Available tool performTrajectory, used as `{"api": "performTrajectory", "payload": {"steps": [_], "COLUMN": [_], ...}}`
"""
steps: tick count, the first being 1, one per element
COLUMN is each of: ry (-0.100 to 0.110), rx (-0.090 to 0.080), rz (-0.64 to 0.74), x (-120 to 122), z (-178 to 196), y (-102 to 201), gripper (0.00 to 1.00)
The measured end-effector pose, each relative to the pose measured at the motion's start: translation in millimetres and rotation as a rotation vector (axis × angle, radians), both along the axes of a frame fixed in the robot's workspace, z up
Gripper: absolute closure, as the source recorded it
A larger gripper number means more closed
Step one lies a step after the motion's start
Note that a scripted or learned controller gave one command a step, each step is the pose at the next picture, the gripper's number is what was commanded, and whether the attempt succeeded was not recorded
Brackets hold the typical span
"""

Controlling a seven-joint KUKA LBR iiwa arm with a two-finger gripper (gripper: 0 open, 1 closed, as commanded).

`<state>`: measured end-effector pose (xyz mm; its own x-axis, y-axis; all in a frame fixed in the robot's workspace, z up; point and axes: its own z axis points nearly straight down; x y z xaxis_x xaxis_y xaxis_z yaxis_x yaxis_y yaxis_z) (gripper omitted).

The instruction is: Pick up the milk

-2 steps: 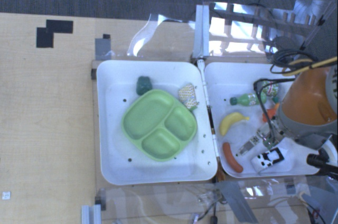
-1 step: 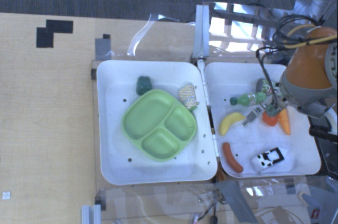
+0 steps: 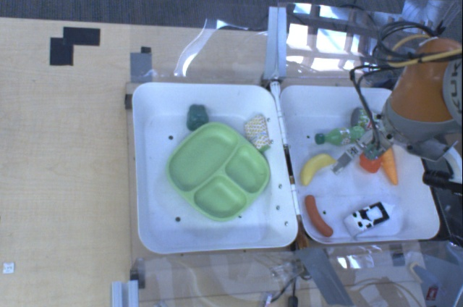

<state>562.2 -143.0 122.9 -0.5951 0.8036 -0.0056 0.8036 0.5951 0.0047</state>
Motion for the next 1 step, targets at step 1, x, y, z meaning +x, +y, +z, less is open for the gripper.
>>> {"api": "performTrajectory", "payload": {"steps": [1], "ry": [-0.003], "rx": [0.000], "rz": [-0.060], "x": [28.0], "z": [11.3], "y": [-4.8], "gripper": [0.00]}}
